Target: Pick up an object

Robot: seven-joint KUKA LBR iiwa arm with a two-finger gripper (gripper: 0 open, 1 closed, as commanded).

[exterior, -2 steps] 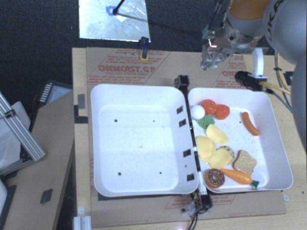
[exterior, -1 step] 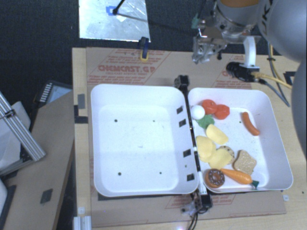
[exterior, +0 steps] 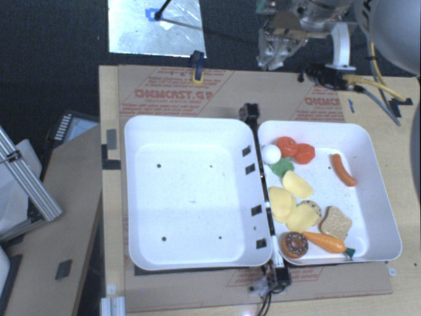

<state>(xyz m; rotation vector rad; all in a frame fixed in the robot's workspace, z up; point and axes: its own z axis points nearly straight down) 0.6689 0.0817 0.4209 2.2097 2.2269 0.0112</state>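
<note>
My gripper (exterior: 271,59) hangs high above the bench behind the right bin (exterior: 378,176), well clear of the toys in it. That bin holds several toy foods: a white egg (exterior: 271,153), a red tomato (exterior: 295,149), a green piece (exterior: 283,166), a sausage (exterior: 343,169), yellow pieces (exterior: 297,184), a slice of bread (exterior: 335,222), a carrot (exterior: 324,242) and a chocolate donut (exterior: 294,244). Nothing hangs under the gripper.
The left bin (exterior: 187,189) lies beside the right one, with a black divider (exterior: 260,183) between them. A shiny sheet (exterior: 156,18) lies at the back left. Yellow and black cables (exterior: 355,81) run behind the right bin.
</note>
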